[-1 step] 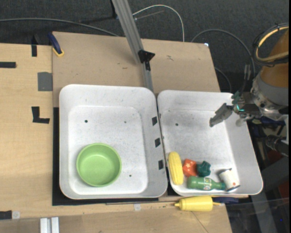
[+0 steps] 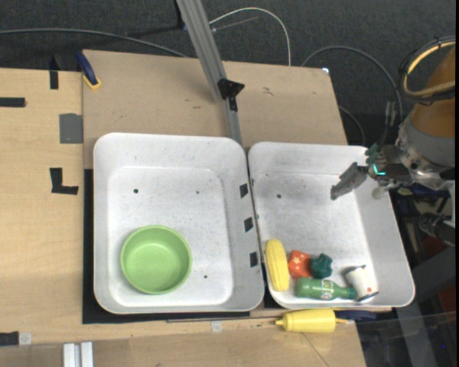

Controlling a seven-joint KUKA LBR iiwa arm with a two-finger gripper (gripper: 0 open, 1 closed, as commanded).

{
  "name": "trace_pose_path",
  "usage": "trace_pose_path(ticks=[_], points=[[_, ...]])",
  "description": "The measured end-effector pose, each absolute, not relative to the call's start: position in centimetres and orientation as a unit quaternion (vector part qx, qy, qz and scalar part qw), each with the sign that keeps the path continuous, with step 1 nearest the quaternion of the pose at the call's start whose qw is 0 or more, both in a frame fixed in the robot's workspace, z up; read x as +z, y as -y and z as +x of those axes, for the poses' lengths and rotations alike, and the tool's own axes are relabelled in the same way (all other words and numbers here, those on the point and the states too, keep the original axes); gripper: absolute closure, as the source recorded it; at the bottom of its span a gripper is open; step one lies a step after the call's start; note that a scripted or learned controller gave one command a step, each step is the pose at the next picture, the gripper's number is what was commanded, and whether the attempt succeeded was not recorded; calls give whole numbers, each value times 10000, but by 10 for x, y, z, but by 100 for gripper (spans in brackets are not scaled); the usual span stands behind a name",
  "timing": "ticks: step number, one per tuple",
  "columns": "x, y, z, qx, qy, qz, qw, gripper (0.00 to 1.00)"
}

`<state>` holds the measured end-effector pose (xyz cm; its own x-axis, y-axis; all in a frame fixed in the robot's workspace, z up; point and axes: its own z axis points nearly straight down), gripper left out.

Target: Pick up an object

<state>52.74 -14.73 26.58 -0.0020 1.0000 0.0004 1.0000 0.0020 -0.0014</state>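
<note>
1. Nearest the camera, a yellow mustard bottle (image 2: 309, 321) is lying on its side on the tabletop (image 2: 291, 98), just outside the near rim of the right bin (image 2: 382, 228).
2. Inside that bin, along its near wall, the candidates for picking are sitting untouched in a cluster: a yellow corn cob (image 2: 276, 264), an orange-red toy (image 2: 298, 264), a small teal piece (image 2: 321, 265), a green bottle (image 2: 323, 288) lying flat, and a white cup (image 2: 361, 280) at the near right corner.
3. A green bowl (image 2: 156, 259) is resting in the near part of the left bin (image 2: 168, 147), well apart from the arm.
4. Judging progress: nothing is being lifted, so the pick is not done. The approach, descent, closing and lift are all left.
5. Farther back, the gripper (image 2: 346, 183) is hanging over the far right part of the right bin, well apart from the cluster.
6. One dark finger is showing there, slanting down toward the bin floor; nothing is sitting between the fingers, and how far they are spread is too small to tell.
</note>
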Motion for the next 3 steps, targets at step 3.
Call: trace_pose_path(ticks=[3], points=[[88, 153, 521, 7, 7074, -7068, -4, 0]])
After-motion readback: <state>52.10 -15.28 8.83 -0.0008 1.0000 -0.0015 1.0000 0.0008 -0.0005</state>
